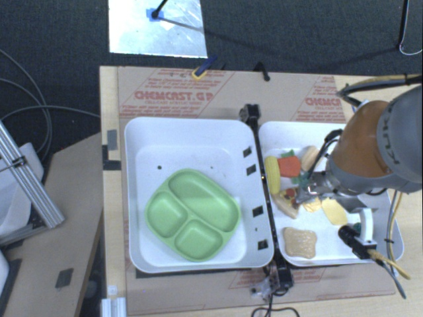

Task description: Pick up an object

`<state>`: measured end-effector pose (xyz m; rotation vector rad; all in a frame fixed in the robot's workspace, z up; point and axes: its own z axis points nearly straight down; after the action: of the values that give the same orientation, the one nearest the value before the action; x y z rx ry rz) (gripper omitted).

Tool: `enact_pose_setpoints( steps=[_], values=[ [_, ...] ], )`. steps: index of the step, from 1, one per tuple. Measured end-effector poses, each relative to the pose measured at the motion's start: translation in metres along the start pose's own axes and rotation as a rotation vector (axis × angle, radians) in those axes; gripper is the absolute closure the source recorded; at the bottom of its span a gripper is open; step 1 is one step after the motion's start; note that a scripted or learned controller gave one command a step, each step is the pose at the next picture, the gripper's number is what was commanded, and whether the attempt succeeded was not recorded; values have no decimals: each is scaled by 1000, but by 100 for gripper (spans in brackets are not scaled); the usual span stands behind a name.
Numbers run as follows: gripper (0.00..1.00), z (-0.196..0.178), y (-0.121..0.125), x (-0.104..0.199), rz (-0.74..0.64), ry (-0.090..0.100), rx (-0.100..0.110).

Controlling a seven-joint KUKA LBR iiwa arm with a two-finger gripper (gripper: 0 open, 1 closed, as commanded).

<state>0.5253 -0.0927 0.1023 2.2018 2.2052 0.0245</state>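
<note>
Several small toy foods lie clustered in the right bin [370,259], and any of them could serve as the thing to pick up: a yellow corn cob [271,174] lying along the divider, a red block with a green top [289,165], a pale bread roll [309,156] behind it, a banana-like piece [285,205], a yellow cheese wedge [334,212] and a tan slice of toast [300,242] near the front wall. I judge them all light, stiff plastic or foam, somewhat slick and in no way fragile; the corn cob and the red block look easiest to take across their narrow width, while the flat toast would give the jaws little to bite on. The gripper [305,194] sits low in the middle of this cluster, just beside the banana-like piece and the cheese wedge, but the grey wrist and orange band hide so much that I cannot tell whether the jaws are spread or pressed together, nor whether anything sits between them. Left of the divider, the other bin [142,134] holds a green compartment plate [192,213], well apart from the gripper. Both bins rest on a cardboard sheet on the table [73,177].
</note>
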Motion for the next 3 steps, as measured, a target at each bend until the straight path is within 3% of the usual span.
enact_pose_setpoints(
  steps=[1, 2, 3],
  values=[
    [100, -10, 1, 0, 0, 1, -2],
    [100, 15, -20, -2, 3, 2, 18],
    [100, -89, -9, 48, -9, 8, 16]
  ],
)
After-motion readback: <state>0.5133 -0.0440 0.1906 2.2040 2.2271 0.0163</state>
